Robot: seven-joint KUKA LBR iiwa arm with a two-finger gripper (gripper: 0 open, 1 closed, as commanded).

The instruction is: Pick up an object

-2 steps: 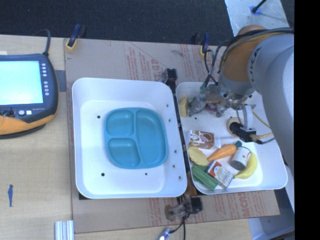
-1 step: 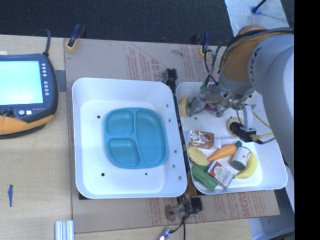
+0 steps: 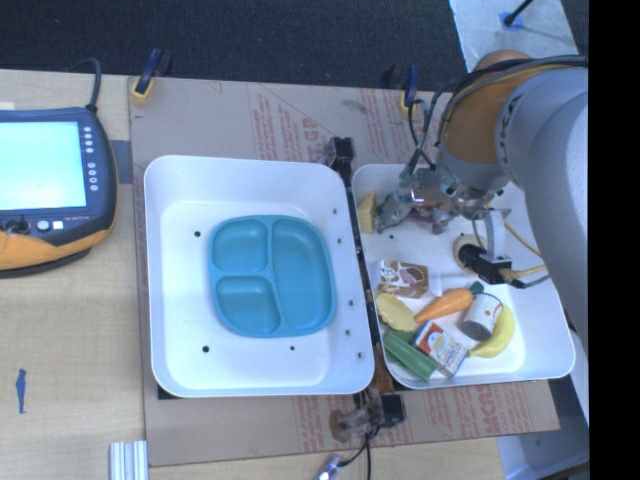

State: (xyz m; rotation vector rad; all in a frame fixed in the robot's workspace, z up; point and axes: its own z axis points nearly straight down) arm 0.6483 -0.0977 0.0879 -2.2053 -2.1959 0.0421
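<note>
Objects heaped at right bin near end for picking; gripper lowered at far end, finger state not discernible.

The scene is brightly and evenly lit from above. The left white bin is nearly washed out, and the handheld screen, far left of the tool, glows overexposed to pale blankness. Shadows are soft and short, pooling under the arm around the tool. The picture is slightly soft throughout; small labels on the packets below the tool are unreadable.
</note>
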